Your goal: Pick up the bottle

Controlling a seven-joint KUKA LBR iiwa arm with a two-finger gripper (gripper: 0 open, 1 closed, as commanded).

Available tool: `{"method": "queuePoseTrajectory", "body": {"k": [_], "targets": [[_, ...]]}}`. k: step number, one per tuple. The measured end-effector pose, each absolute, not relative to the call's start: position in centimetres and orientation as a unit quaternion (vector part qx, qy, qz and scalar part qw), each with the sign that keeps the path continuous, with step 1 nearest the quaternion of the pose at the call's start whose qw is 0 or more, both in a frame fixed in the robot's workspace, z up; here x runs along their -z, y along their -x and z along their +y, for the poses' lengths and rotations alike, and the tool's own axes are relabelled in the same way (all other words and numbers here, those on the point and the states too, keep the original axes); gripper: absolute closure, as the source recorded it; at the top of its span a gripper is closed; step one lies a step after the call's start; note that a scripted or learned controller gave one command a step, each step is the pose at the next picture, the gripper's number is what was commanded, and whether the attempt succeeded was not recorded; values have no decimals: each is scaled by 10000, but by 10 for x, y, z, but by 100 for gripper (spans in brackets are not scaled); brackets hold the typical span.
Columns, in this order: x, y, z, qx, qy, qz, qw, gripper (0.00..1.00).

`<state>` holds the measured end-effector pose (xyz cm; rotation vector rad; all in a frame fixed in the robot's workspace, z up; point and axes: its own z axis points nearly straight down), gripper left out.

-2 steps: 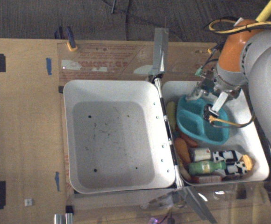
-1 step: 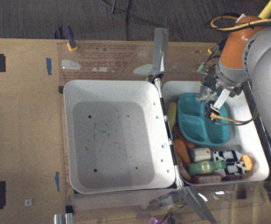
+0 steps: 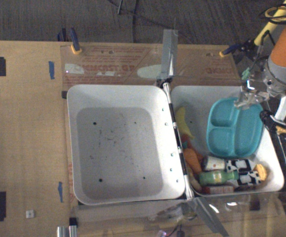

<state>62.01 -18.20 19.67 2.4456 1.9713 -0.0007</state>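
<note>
The bottle (image 3: 221,177) is green with a pale label and lies on its side near the front wall of the right bin (image 3: 276,179). It is wedged among other small items. My gripper (image 3: 247,98) hangs over the back right of that bin, at the top right corner of a teal divided tray (image 3: 233,132). The grey arm with its orange band (image 3: 285,48) comes in from the right edge. The gripper is well behind the bottle, with the tray between them.
A yellow banana (image 3: 183,122) and an orange carrot (image 3: 192,159) lie along the right bin's left wall. A white box (image 3: 214,163) and a black-and-white cow toy (image 3: 244,168) crowd the bottle. The left bin (image 3: 76,132) sits beside it across a metal divider (image 3: 168,53).
</note>
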Motion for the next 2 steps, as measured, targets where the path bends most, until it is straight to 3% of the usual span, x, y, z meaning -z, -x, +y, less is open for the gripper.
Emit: {"method": "queuePoseTrajectory", "body": {"k": [1, 2], "targets": [[-305, -645, -217, -7, -6657, 7462, 31, 100], [-412, -653, -222, -5, -6703, 7421, 26, 100]]}}
